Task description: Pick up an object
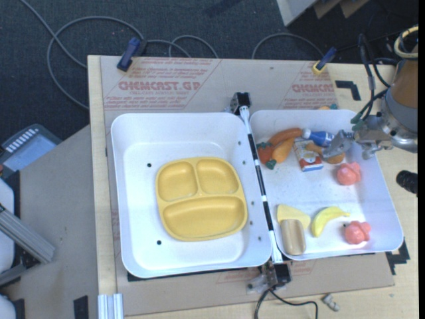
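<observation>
Two shallow white bins were seen side by side on the bench. In the left bin [133,145] a yellow divided plate [200,197] lay flat, near the middle. The right bin [382,198] held the loose objects. An orange carrot [279,146] lay in its upper left part, and just beside it a small red-and-white carton [309,157] was placed. A blue-and-white bottle [320,137] was found above the carton. A pink toy [348,173] lay right of the carton, and a second pink toy [357,232] rested near the lower right corner. A banana [327,218] lay in the lower part, with a yellow wedge [292,213] to its left and a tan bread-like piece [293,236] just below the wedge.

The gripper [340,146] was positioned low over the upper part of the right bin, beside the bottle and carton, with the arm reaching in from the right. A brownish object [334,156] appeared to sit directly under it, possibly touched. Whether the fingers were spread or closed could not be told, since they were blurred against the clutter.
</observation>
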`<state>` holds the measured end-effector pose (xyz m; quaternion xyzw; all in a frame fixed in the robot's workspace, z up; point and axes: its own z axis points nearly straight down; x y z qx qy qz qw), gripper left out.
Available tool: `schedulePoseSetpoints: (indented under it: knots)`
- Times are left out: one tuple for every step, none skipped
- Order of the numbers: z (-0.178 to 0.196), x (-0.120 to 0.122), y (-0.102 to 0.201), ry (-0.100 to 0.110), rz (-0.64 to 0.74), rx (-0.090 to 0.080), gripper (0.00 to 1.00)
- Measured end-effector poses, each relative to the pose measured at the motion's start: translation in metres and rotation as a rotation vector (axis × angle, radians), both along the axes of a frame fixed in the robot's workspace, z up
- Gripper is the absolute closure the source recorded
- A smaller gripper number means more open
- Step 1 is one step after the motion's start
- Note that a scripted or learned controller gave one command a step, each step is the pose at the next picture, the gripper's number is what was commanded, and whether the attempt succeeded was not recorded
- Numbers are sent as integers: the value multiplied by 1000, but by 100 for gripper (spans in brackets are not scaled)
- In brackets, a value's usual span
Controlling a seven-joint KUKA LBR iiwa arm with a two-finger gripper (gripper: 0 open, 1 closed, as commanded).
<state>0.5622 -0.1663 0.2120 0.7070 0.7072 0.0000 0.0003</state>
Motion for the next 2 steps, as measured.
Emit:
schedulePoseSetpoints:
  knots:
    - [-124, 57, -50, -7, 3, 3, 0]
    - [-114, 57, -52, -9, 4, -2, 100]
